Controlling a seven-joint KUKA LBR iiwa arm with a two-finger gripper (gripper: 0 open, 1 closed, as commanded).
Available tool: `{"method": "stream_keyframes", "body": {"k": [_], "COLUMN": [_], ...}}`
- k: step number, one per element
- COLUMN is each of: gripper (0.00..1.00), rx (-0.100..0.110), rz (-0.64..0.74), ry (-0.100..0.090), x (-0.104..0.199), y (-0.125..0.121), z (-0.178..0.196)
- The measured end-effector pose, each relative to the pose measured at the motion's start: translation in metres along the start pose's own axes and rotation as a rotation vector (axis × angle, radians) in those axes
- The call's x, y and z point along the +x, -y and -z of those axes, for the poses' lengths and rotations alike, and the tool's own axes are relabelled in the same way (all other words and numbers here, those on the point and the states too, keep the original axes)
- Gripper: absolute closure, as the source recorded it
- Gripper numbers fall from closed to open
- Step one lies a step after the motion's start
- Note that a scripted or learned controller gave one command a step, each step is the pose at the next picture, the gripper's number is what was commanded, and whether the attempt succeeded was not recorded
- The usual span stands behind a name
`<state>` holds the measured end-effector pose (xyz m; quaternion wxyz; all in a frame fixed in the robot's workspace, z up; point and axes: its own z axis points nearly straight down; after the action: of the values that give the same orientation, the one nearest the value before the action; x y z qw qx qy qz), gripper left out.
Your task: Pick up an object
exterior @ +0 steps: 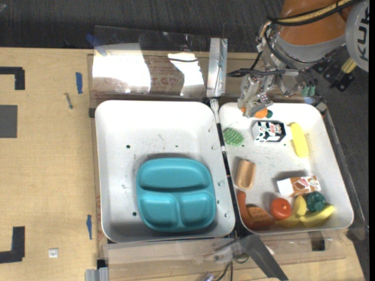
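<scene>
Nearest us, the teal tray [174, 194] sits in the left bin [111, 127]. Right of it, past the divider, we see a green disc [233, 136], a tan cup [245, 174] and a tomato [280, 207]. Our gripper [256, 105] hangs over the right bin's [337, 174] far edge, an orange piece [263, 113] between its fingers. Bare floor lies right of the cup.

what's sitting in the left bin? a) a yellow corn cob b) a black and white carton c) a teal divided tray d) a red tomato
c: the teal divided tray lies alone in the left bin, while the food items lie in the right bin.
</scene>
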<state>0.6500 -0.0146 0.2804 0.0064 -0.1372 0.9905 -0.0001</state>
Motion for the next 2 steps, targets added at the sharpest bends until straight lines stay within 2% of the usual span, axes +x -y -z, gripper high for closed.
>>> {"method": "stream_keyframes", "body": {"k": [1,2], "gripper": [1.00,1.00], "rx": [0.000,-0.004], "rz": [0.160,0.378], "ry": [0.001,-0.005], "x": [-0.017,-0.011], "y": [0.011,0.027], "z": [0.044,0.036]}}
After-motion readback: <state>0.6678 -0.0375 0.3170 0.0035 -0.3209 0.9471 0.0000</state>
